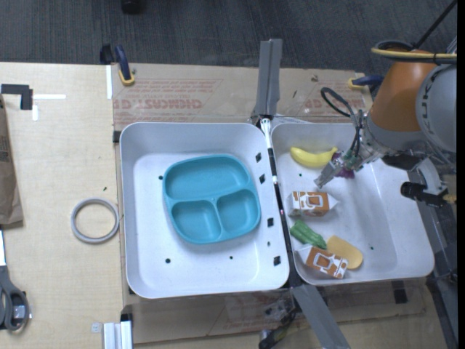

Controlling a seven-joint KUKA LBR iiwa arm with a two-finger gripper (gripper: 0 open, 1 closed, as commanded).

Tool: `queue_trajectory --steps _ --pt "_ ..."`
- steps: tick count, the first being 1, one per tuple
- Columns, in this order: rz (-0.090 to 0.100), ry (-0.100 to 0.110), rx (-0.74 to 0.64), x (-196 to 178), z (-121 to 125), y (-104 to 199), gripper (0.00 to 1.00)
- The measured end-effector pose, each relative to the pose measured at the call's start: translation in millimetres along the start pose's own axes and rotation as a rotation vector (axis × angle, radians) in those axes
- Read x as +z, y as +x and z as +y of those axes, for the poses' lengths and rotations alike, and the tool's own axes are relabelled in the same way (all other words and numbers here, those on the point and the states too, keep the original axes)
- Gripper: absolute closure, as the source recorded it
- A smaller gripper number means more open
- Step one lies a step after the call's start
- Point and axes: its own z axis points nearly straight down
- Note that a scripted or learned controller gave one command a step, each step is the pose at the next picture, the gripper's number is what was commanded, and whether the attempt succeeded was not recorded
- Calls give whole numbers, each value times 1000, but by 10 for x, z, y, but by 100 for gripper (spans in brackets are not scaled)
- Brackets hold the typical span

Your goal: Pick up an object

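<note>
Hovered low in the right bin (407, 267), gripper (325, 179) (grip impossible to tell) carrying nothing visible. Banana (312, 156) lay just beside and behind its tip, carton (311, 203) just below. Pick not yet made.

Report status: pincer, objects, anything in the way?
Pincer low in right bin, between banana and carton. Nothing seen gripped. Green pepper beyond the carton, clear of pincer.

A roll of tape (95, 219) lies on the bench (58, 166); scissors (11, 304) nearby.
</note>
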Motion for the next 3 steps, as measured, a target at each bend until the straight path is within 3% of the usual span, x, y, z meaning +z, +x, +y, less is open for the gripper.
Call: queue_trajectory --steps 1,2,3 --pt "6 6 56 21 529 262 0" --pt "1 1 84 4 229 -339 0" --pt "1 1 84 -274 -75 -290 0"
